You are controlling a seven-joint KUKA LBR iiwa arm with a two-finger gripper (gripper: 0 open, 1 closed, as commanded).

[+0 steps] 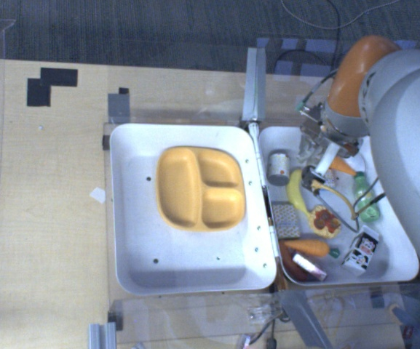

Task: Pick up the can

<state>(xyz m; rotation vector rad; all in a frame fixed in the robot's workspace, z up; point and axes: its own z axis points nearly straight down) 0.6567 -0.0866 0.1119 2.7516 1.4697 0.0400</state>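
Observation:
The can [278, 167] is small and silver-grey and lies in the right bin [402, 264] near its top left corner, close to the divider. My gripper [306, 151] hangs over the upper part of the same bin, just right of the can and slightly above it. Nothing shows between the gripper and the can, and they look apart. The grey arm with its orange band [359, 64] comes in from the right and hides the bin's far right corner.
The right bin also holds a yellow banana [297, 190], a grey mesh pad [287, 220], a pizza-slice toy [325, 221], a carrot [308, 248], a green item [365, 193] and a small printed box [362, 251]. A yellow divided tray [199, 187] lies in the left bin [133, 260].

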